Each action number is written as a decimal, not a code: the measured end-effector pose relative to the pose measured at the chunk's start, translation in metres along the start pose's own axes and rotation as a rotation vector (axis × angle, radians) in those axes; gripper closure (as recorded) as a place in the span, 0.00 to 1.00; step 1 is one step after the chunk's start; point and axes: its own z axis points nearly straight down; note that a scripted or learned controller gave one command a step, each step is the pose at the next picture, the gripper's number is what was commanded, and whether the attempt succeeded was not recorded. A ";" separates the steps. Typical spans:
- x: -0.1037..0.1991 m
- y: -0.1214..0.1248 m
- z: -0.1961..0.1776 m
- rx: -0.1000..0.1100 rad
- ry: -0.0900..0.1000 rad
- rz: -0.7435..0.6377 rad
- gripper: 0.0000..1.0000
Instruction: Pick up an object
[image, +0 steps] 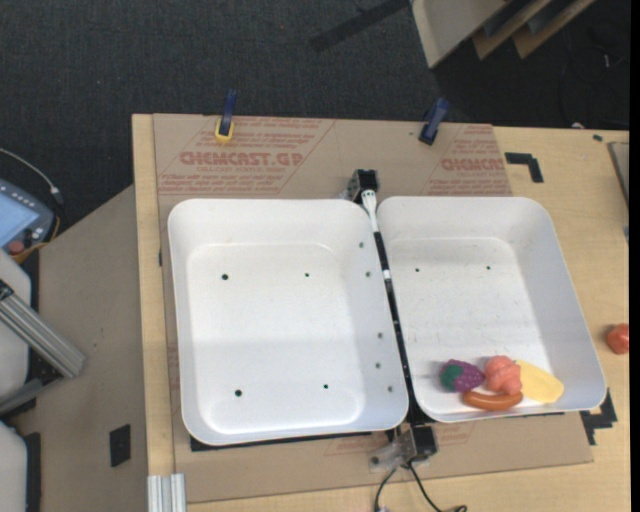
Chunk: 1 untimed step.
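Note:
Two shallow white bins sit side by side on the bench. In the right bin (480, 290), at its near right corner, lies a small cluster of toy food: a purple bunch of grapes (461, 375), an orange-pink piece (504, 373), a yellow piece (541, 384) and a reddish sausage shape (491, 400). They touch one another. The left bin (270, 320) shows a bare white floor with a few small dark holes.
A small orange object (617, 339) lies on the bench right of the right bin. Two clamps, yellow-blue (226, 120) and blue (434, 122), hold the cardboard sheet at the far edge. A black divider strip (385, 290) runs between the bins.

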 end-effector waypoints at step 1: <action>0.000 0.001 -0.010 -0.004 -0.003 -0.001 1.00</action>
